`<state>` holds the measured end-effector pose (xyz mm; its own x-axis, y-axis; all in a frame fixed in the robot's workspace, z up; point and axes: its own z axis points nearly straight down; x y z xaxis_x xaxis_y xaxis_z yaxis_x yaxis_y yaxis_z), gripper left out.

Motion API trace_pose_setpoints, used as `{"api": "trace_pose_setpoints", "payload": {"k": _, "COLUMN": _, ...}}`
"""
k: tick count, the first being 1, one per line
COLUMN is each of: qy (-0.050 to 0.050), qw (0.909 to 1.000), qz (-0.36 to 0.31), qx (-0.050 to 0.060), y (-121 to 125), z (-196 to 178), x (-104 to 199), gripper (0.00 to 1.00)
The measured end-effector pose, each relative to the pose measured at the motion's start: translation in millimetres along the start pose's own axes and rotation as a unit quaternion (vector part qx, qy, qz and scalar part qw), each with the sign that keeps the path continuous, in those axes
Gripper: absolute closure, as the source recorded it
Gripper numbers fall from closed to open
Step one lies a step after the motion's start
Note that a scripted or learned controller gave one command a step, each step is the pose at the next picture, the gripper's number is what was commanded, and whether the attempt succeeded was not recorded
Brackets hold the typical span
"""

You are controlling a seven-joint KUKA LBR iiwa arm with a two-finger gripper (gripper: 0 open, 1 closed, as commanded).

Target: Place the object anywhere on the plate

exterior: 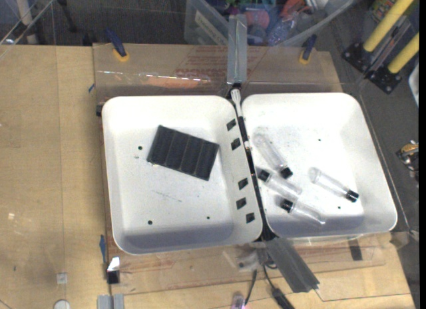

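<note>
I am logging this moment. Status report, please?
Dark ridged plate flat in left bin. Four clear tubes loose in right bin, none on plate. Path looks free.

a pale wooden desk [46, 168] seen from above at a slant. two shallow white bins sit directly on it, touching side by side: the left bin [126, 214] and the right bin [353, 121]. a clear plastic tub of coloured items [266, 1] stands behind the bins.
</note>
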<state>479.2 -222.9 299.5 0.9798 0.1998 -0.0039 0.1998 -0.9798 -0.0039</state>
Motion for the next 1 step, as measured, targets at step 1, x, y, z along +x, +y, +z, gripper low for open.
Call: {"api": "trace_pose_setpoints", "payload": {"k": 1, "qy": 0.0, "qw": 0.9999, "qz": -0.013, "qx": 0.0, "y": -0.7, "z": -0.5, "x": 0.5, "gripper": 1.0}}
